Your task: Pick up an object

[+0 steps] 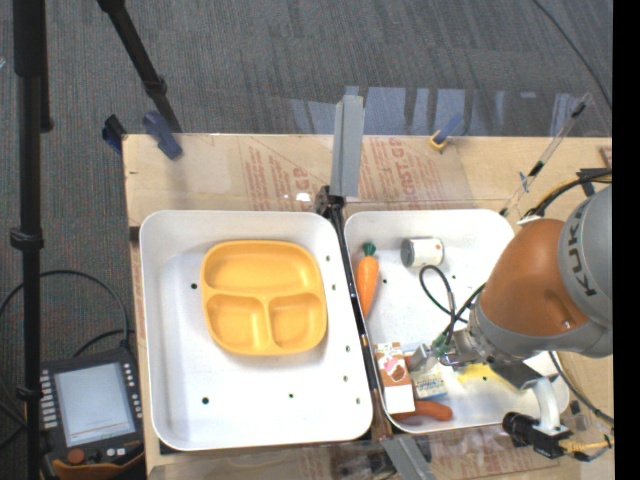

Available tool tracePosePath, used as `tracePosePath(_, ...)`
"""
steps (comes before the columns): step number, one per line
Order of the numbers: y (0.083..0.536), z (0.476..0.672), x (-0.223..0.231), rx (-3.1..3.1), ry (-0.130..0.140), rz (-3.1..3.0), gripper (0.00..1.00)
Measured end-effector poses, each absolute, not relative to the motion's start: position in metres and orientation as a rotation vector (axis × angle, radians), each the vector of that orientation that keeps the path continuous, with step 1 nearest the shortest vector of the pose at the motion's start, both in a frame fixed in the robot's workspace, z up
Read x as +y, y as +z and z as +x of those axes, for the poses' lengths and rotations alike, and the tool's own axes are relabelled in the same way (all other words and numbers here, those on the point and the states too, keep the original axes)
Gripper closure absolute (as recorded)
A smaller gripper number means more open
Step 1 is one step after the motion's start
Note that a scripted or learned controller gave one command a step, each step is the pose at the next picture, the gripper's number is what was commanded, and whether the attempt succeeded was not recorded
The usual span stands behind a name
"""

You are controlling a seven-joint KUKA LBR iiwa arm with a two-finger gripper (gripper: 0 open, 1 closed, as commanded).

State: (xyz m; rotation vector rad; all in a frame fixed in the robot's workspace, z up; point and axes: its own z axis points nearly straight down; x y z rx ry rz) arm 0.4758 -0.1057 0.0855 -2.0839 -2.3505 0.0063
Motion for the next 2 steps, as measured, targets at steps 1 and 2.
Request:
tracePosePath(1,0.090,0.475,-0.104,-2.339,0.007,-2.079,1.00)
tracePosePath(2,0.184,0.517,-0.042,-2.364,0.007,-2.060,1.00)
